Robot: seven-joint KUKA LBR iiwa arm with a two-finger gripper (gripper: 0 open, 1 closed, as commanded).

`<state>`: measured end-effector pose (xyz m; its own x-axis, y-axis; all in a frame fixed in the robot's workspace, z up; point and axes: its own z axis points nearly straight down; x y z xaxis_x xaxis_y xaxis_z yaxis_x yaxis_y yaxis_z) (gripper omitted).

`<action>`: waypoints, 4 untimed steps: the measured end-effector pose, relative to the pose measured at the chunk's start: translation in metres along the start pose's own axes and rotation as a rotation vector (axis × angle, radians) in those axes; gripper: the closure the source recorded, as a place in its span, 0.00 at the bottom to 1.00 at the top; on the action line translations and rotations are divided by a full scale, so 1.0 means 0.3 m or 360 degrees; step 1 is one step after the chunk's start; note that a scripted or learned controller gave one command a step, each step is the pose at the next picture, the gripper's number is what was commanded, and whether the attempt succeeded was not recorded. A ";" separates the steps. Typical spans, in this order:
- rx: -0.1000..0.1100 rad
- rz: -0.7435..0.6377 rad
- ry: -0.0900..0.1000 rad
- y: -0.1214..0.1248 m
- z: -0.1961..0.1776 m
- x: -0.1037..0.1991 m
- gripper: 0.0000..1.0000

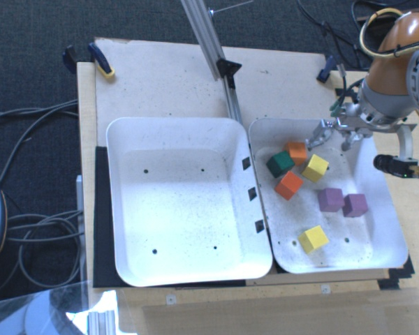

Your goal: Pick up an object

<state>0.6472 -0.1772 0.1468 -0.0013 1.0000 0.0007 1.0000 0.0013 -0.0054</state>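
White right bin (384, 208) — back rim beneath the gripper (335, 137) (fingers spread, nothing between them) — orange block (297, 151) just left.

Arm (398, 54) cut off at right edge; upper links unseen.

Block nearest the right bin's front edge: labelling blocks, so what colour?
Yellow block, seen in the camera view.
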 end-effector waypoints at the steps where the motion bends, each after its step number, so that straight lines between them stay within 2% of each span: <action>1: -0.0030 -0.0001 -0.0007 0.015 0.097 -0.003 0.00; 2: -0.0035 -0.0001 -0.0006 0.018 0.062 -0.002 1.00; 3: -0.0020 0.0000 -0.0005 0.045 -0.099 -0.018 1.00; 4: -0.0024 -0.0001 -0.0006 0.063 -0.316 -0.027 1.00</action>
<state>0.6666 -0.1853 0.2413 -0.0019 1.0000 -0.0030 1.0000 0.0020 0.0097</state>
